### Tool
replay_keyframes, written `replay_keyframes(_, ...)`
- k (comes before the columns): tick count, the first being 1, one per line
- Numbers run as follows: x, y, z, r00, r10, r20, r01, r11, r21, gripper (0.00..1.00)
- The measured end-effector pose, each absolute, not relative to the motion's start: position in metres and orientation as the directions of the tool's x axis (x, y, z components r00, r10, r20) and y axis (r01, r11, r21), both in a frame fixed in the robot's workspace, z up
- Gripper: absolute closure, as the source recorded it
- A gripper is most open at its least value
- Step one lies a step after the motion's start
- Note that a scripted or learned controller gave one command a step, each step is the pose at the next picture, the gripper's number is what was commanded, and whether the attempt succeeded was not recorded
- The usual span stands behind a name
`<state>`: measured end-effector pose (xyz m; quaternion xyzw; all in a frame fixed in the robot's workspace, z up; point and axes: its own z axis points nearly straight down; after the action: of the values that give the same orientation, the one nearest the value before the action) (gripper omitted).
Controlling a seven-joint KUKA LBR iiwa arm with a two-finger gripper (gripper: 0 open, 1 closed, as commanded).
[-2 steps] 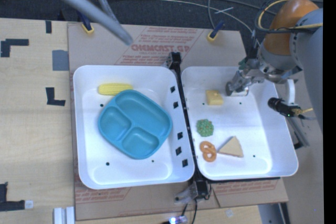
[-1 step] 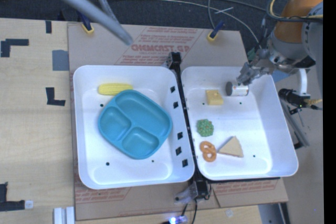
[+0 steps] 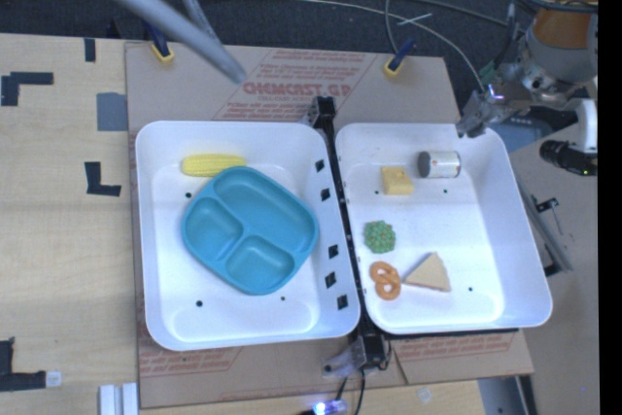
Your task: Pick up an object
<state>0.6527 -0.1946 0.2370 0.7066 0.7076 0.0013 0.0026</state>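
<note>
Gripper [image 3: 473, 123] positioned at far right corner of right bin [image 3: 515, 238], above rim; finger state cannot be told. Nearest: can [image 3: 439, 164] on its side, then cheese cube [image 3: 396, 181]. Farther in: broccoli [image 3: 380, 235], pretzel [image 3: 386, 281], wedge [image 3: 429, 273]. In left bin [image 3: 155, 238]: blue tray [image 3: 250, 228], corn [image 3: 213, 165] touching its far edge. Red print on cardboard [image 3: 292, 83], partly legible: "CHEMCAST GP".
</note>
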Motion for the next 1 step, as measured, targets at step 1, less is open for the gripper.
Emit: replay_keyframes(1, 0.6537, -0.1943, 0.2771, -0.002, 1.0, -0.001, 1.0, 0.002, 0.004, 1.0)
